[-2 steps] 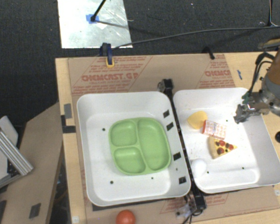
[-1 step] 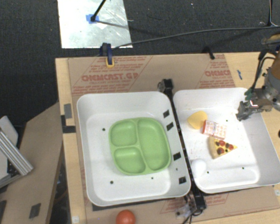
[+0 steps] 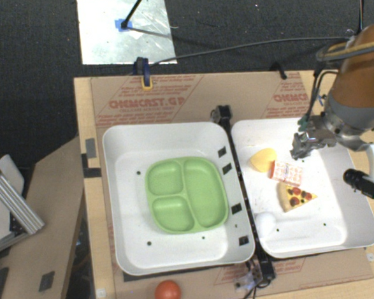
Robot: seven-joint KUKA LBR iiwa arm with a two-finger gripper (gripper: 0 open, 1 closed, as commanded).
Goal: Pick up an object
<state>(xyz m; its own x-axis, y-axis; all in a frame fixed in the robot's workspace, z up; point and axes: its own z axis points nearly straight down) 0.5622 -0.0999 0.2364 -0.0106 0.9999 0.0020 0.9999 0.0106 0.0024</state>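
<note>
Tool, two bins, one green tray

Arm lowered, fingers perhaps closed.

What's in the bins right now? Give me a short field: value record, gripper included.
left bin: holds a green divided tray, three compartments
right bin: yellow lemon-like item, small red-and-white carton, pizza slice toy, white round item near the front left corner
outside bins: orange-red ball on the bench in front of the left bin
gripper: over the right bin, just behind and right of the carton; nothing visibly held
arm: reaching in from the right
</note>
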